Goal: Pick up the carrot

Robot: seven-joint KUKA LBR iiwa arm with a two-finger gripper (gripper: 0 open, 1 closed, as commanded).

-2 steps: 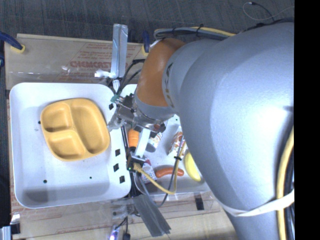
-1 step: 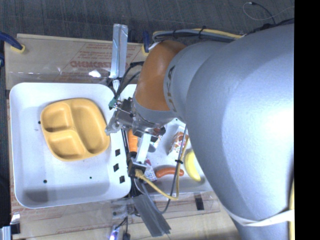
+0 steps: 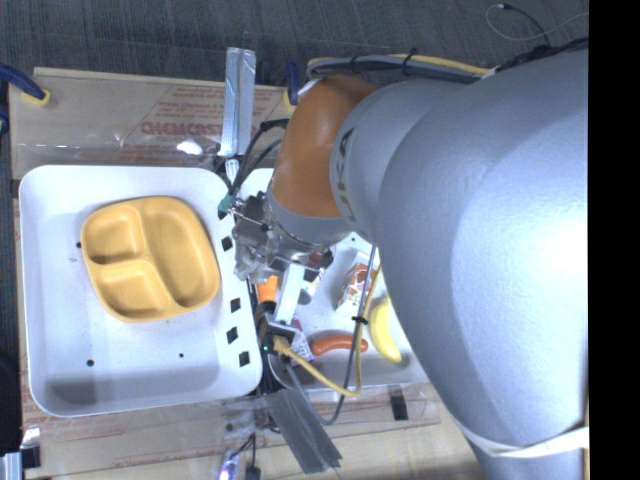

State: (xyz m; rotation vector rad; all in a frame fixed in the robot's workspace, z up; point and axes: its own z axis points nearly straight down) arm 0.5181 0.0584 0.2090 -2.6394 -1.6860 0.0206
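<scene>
- The left bin [image 3: 45, 298] has wide bare white floor around a yellow divided plate [image 3: 150, 258], which lies toward its upper half, clear of all four walls.
- The right bin [image 3: 335, 366] is largely covered by the grey arm [image 3: 470, 218] and its orange band [image 3: 312, 153]; the small visible strip of floor lies along its lower-left part, crowded with items.
- In that strip lie a banana [image 3: 384, 332] at the right, a reddish sausage-shaped item [image 3: 332, 345] just beside it, and a printed packet [image 3: 357, 284] above them.
- The worktop [image 3: 130, 103] beyond the bins carries reddish printing under clear film; the letters are too faint to read surely. The packet's print is too small to read.
- The end effector [image 3: 268, 286] hangs low over the near-left corner of the right bin, close against the wall shared by the two bins.
- The carrot [image 3: 267, 290] shows as a small orange patch right at the end effector, just inside that shared wall; whether it is gripped cannot be told.
- How far the end effector is open cannot be told, as the wrist body hides it.
</scene>
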